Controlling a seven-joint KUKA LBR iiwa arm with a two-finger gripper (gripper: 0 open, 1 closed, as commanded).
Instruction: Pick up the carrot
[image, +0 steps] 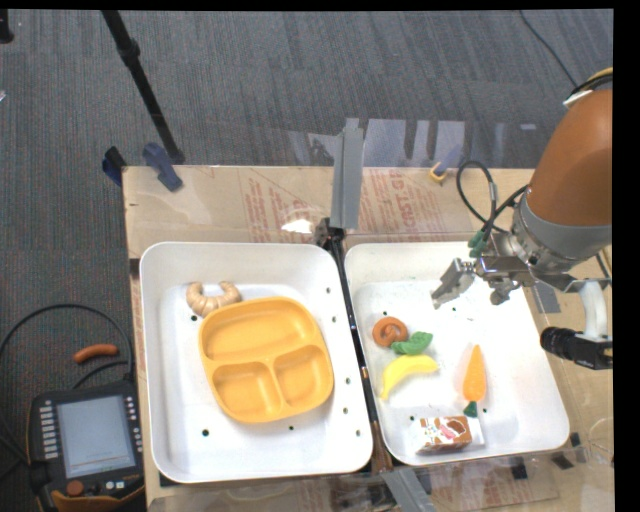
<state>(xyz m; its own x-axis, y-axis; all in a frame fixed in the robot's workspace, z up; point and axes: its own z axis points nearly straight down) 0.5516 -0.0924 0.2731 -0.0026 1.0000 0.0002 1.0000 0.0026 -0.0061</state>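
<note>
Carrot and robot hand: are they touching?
Apart. The camera view shows bare white bin floor between the hand and the carrot, which lies lower down in the right bin.

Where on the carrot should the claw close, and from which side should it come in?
Grip the carrot across its thick orange middle, coming straight down from above. It lies flat in the right bin, its length running towards the bin's near edge, green top nearest. Close across the narrow width; both long sides look free, the banana lying apart. The claw hangs above the bin's far part.
</note>
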